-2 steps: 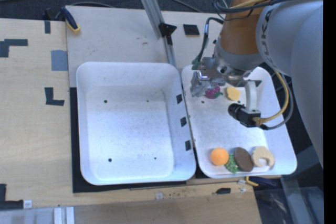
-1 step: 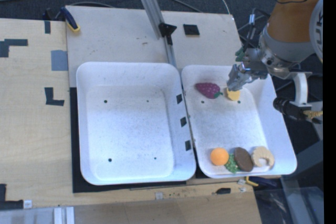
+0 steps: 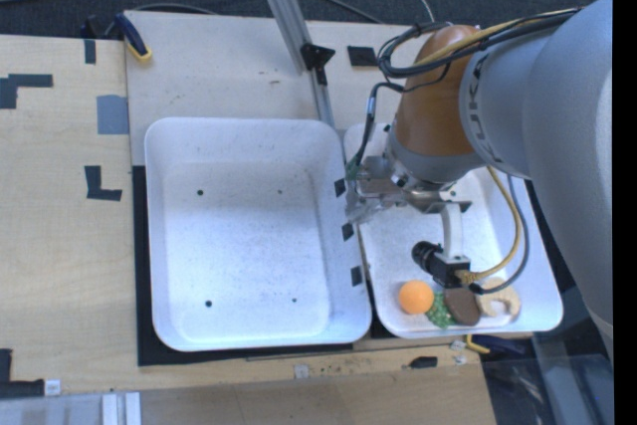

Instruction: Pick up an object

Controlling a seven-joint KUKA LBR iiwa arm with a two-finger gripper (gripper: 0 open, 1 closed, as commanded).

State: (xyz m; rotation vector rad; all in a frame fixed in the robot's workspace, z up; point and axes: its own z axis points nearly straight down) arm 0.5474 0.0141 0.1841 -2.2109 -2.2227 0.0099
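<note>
The right bin [image 3: 518,314] holds an orange ball [image 3: 416,298] near its front wall. Just right of the ball lie a small green object [image 3: 438,313] and a brown rounded object [image 3: 462,306], touching each other. A pale tan piece [image 3: 502,304] lies beside them at the front right. My gripper [image 3: 383,194] hangs over the bin's left side, close to the wall shared with the left bin and behind the ball. The arm's grey and orange body covers the back of this bin.
The left bin [image 3: 239,234] sits beside the right one, their walls touching. A slanted metal pole [image 3: 289,15] rises behind the bins. A yellow-handled clamp [image 3: 134,42] lies at the bench's far left corner.
</note>
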